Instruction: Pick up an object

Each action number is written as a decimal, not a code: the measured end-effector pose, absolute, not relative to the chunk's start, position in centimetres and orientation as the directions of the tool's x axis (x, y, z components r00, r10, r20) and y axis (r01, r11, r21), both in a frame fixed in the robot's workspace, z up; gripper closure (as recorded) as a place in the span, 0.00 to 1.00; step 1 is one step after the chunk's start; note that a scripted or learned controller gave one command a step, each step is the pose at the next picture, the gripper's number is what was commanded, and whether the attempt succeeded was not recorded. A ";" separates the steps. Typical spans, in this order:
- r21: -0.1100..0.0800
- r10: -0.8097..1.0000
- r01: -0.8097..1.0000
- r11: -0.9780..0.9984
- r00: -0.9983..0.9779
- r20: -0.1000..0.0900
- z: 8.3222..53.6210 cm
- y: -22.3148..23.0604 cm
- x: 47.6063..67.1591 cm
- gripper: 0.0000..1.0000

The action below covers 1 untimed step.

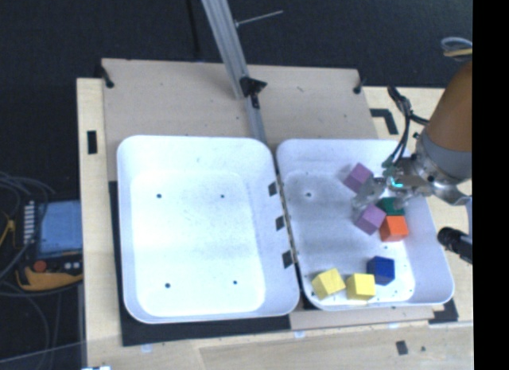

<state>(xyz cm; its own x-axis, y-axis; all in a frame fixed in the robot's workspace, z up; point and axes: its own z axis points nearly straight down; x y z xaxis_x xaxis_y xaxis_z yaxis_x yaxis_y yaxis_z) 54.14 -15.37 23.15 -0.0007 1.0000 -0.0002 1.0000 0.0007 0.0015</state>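
Blocks: two purple point(359, 176), two yellow point(328, 283), one blue point(382, 269), one orange point(394, 227), one green point(390, 204); two bins point(131, 153).

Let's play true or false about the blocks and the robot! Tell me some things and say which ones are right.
1. All the blocks sit in the right bin. True.
2. There are two yellow blocks side by side. True.
3. The blue block lies in the left bin. False: it is in the right bin, next to the yellow ones.
4. The gripper hangs over the left bin. False: it is over the right bin, by the purple blocks.
5. An orange block sits beside a purple one. True.
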 end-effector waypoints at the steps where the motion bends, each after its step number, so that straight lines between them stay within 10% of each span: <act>1: -0.004 1.000 1.000 -0.001 0.001 -0.001 17.9 -16.1 53.2 0.00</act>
<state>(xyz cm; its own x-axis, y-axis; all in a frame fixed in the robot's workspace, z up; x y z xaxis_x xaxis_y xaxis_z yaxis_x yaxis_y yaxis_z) 53.24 -16.08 17.95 0.0009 1.0000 -0.0005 1.0000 -0.0009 -0.0041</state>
